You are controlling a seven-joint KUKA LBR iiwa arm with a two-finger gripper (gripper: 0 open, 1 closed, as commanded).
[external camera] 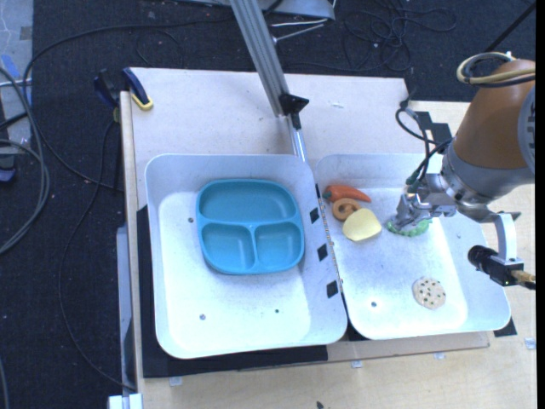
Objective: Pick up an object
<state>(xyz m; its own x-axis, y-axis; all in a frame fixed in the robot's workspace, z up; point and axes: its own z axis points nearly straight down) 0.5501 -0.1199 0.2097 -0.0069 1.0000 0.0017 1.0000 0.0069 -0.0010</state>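
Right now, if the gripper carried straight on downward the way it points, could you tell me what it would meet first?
Most likely the green object lying in the right bin: the gripper sits directly over it, seemingly at or near contact. Depth is hard to judge from this slanted view. The yellow piece lies beside it, off that line.

A robotics lab or test cell, not a home; a pale bench (213,113) stands on dark carpet (60,254) with loose black cables (51,156) trailing across the floor well left of the gripper (415,210); an aluminium strut (260,45) slants up from behind the bins, up and left of the gripper; two shallow white bins (255,335) sit side by side, one beneath the gripper and one to its left, holding toy food and a blue divided plate (251,226)
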